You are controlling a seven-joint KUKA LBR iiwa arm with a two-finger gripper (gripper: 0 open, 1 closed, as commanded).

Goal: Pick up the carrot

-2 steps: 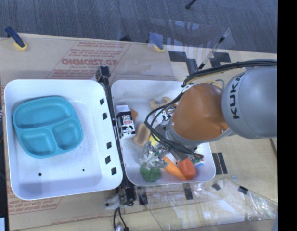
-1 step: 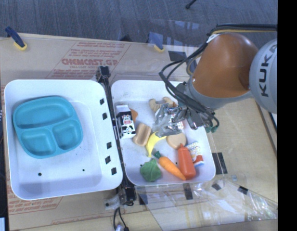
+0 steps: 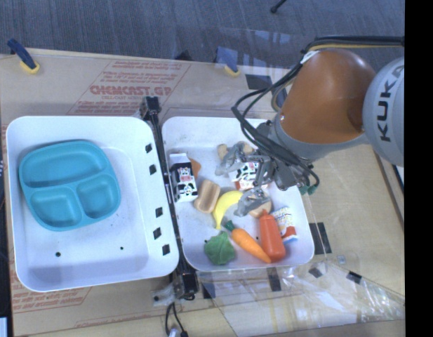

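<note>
Brown cardboard sheet (image 3: 202, 83) printed with red lettering, laid flat over the bench, dark ribbed carpet beyond. Two shallow white plastic bins side by side, smooth and round-cornered: left bin (image 3: 76, 258) bearing a glossy blue compartment tray (image 3: 67, 182) with three recesses; right bin (image 3: 202, 128) crowded with toy food. Grey arm with a bulbous orange band (image 3: 327, 97) reaching in from the right, black cables looped beside it. Metallic gripper (image 3: 245, 177) low over the middle of the right bin, fingers spread and pinching nothing (tips apart above the clutter). Black-and-white milk carton (image 3: 182, 180) near the bin's left wall. Red bottle-shaped piece (image 3: 271, 236) by the near right corner. Curved yellow banana (image 3: 225, 206). Bumpy green broccoli (image 3: 220, 248) at the near edge. Carrot (image 3: 250, 244), smooth orange taper, lying flat between broccoli and red piece, long axis diagonal, thick end toward the banana, tip pointing to the bin's near right corner.
</note>
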